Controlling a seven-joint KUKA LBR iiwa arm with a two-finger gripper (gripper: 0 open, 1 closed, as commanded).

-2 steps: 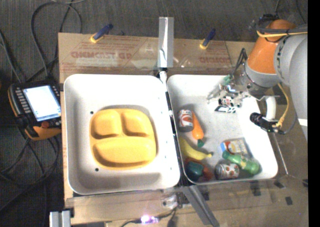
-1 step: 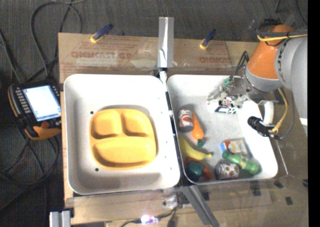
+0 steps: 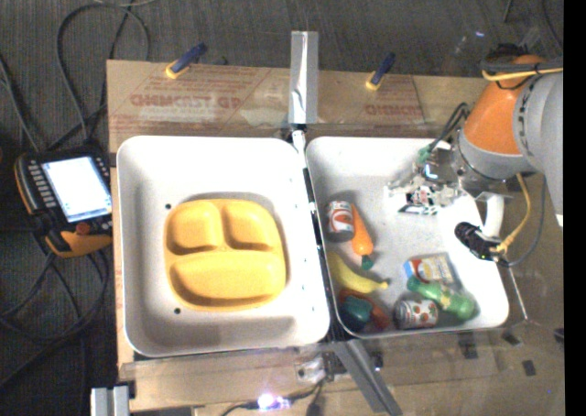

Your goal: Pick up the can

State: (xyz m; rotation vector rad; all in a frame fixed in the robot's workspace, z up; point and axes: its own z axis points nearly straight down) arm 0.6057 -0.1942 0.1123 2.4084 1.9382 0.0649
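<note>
risk 1: two cans in the right bin (image 3: 320, 222) imo. One lies against the left wall, touching the carrot (image 3: 362, 235); the other sits at the front wall. If the program picks the wrong spot I get a carrot grab or a pinch on nothing.
risk 2: front can (image 3: 417, 312) is jammed btwn the green bottle (image 3: 449, 300) and the red/green stuff by the banana (image 3: 357, 279). Fingers prob clip a neighbour and the can rolls off.
claw: gripper (image 3: 426, 187) sits over the back right of the bin, holding nothing I can see. Open or closed? Can't tell, too blurry.
can vs claw: left can (image 3: 341, 218) is well apart, off to the claw's left. Front can is well apart too, nearer the front edge.
left bin: just the yellow tray (image 3: 224, 252), not in play.
</note>
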